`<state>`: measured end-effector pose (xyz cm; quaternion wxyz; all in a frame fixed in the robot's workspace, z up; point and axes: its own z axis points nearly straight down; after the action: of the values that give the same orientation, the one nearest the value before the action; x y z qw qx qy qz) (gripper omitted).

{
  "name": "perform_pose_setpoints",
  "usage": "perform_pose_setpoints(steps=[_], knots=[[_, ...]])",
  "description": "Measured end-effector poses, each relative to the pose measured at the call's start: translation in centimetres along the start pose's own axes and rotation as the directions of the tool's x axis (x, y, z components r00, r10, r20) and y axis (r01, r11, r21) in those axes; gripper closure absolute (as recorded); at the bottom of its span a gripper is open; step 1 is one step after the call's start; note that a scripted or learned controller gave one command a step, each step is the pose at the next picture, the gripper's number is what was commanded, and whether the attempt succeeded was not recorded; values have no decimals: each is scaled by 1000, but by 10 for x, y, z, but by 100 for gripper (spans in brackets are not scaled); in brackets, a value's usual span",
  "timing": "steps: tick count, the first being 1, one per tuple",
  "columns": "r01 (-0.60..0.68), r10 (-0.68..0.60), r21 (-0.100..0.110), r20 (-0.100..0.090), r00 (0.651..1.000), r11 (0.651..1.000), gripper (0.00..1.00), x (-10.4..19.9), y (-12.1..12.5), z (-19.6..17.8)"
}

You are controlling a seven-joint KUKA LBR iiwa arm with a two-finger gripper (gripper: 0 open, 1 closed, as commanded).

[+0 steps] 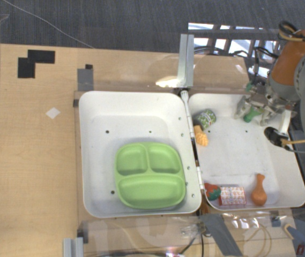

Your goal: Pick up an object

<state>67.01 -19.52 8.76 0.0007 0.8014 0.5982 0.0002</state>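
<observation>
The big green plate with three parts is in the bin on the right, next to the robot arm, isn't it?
Not quite. The camera view shows the green plate lying in the left bin, away from the arm. It does have three parts. The right bin, next to the arm, holds the small toys instead.

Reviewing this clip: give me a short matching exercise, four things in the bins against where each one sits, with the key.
Things:
1. green divided plate
2. corn cob
3. orange gourd-shaped toy
4. gripper

Places:
A. right bin, near front edge
B. left bin
C. over right bin's far right part
D. right bin, against its left wall

Pairs: 1-B, 2-D, 3-A, 4-C
</observation>
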Motion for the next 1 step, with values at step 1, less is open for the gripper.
perform_pose_setpoints(steps=[1], knots=[[186, -186, -5, 1, 982, 982, 0, 4, 0, 0]])
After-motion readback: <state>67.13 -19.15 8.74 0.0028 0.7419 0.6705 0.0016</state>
